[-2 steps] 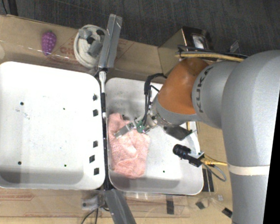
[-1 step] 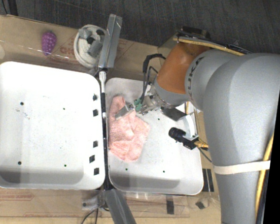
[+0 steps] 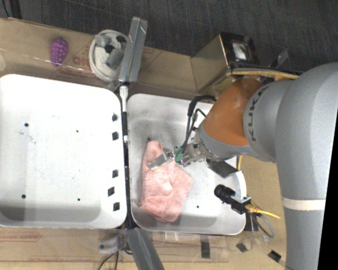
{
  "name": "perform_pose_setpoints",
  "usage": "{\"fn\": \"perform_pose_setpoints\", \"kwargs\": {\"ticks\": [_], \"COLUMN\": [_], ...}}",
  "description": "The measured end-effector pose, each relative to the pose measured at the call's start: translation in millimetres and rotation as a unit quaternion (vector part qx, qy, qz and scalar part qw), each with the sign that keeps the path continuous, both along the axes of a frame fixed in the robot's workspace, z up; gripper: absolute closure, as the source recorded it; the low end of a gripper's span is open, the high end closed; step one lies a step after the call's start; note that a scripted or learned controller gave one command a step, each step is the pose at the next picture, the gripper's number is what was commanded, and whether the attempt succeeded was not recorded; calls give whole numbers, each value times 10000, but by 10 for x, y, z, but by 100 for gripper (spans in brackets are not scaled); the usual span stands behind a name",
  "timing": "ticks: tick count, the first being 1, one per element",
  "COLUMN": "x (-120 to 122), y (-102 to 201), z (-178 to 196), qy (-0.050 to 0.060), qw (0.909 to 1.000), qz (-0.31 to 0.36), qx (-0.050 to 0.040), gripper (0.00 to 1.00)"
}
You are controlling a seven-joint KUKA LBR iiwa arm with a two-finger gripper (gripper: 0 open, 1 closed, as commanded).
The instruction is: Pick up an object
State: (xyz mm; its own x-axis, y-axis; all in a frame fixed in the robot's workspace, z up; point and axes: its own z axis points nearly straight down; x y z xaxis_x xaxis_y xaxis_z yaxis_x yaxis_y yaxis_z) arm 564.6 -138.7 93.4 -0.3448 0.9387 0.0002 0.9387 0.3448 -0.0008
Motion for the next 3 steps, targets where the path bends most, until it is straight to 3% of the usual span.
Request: {"fn": "perform_pose_setpoints", "kwargs": {"ticks": [1, 2, 3], "x": [367, -346, 302], "y": [282, 293, 400], "z": [-9, -18, -18], "qy": [0, 12, 11], "qw": [9995, 9997, 9950], "qz": [317, -252, -997], "qx": [3, 4, 2], "gripper": [0, 0, 0]}}
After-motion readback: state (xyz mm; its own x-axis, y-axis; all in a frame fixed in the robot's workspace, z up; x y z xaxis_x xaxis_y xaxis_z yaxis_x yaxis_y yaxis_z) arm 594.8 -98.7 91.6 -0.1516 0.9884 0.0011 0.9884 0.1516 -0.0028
